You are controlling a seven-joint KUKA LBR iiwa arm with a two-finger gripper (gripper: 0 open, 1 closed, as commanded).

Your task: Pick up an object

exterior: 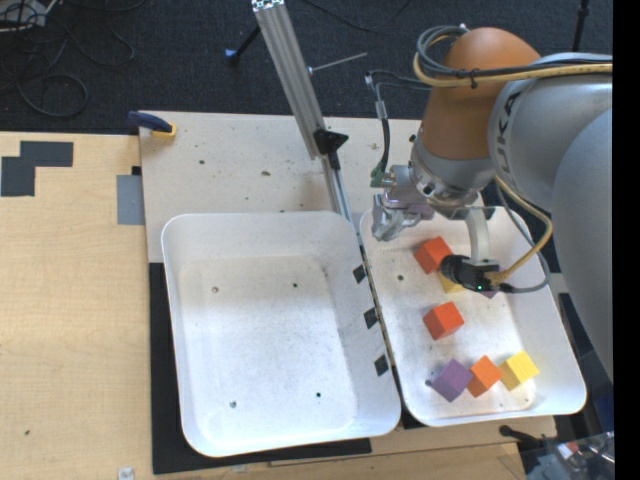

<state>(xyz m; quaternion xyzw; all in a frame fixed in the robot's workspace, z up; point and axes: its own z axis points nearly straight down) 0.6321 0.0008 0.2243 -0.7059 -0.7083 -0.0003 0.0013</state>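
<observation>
We see the claw (388, 224) hanging over the far left corner of the right bin (560, 320), close to the rim that it shares with the left bin (262, 268). From this angle we cannot tell whether the claw is open or closed, and we see no block in it.

The nearest thing to pick is an orange block (432, 255). It lies on the bin floor just beside the claw, to its right and a little nearer the camera, and apart from it. A second orange block (443, 320) sits further towards the camera, near the middle of the same bin and well clear of the claw.

Along the near edge of that bin we find three more in a row: a purple block (451, 379), a small orange block (485, 375) and a yellow block (519, 370). They stand close together and far from the claw.

Three black clips (370, 317) sit along the rim between the bins. Behind the bins the pale tabletop (230, 168) carries a slanted metal bar (292, 63), which rises towards the far left.
</observation>
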